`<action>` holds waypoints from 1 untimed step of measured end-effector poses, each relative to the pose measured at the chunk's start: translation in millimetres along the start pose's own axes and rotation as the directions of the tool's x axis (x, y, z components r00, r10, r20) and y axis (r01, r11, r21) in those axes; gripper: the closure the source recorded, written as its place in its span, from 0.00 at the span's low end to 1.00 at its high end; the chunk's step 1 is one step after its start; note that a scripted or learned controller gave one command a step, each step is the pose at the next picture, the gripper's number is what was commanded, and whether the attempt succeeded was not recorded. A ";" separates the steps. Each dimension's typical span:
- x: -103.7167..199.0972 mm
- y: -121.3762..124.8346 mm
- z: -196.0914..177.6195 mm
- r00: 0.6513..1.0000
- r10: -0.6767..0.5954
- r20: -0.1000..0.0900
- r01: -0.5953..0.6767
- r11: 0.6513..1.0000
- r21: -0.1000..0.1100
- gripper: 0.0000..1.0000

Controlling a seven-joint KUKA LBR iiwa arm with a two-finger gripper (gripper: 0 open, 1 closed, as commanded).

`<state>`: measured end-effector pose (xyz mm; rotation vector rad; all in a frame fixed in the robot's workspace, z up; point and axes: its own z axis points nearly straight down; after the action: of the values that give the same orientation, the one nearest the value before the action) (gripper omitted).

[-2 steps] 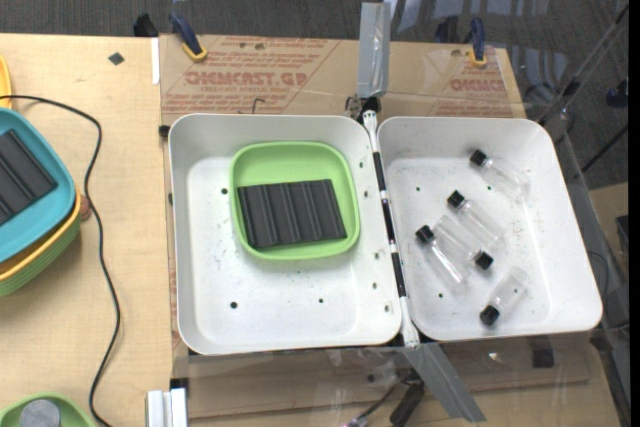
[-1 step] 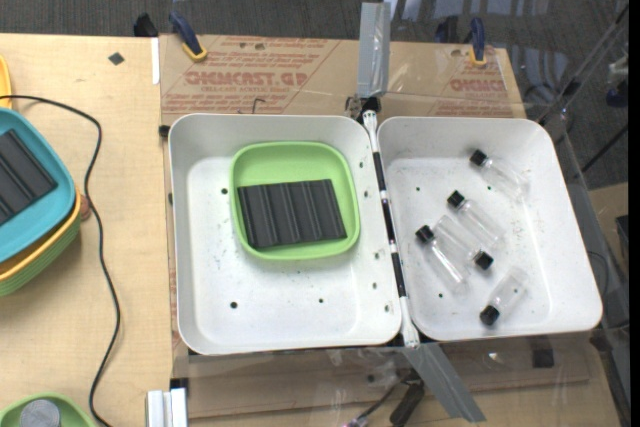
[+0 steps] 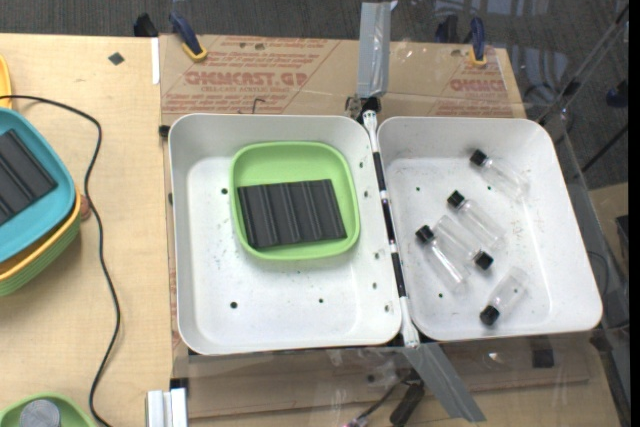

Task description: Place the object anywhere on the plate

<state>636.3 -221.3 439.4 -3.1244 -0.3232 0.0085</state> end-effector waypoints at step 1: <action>14.4 3.0 67.2 1.000 0.000 0.000 0.000 1.000 0.001 0.00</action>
<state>650.7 -221.3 372.1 -3.1237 -0.3225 0.0094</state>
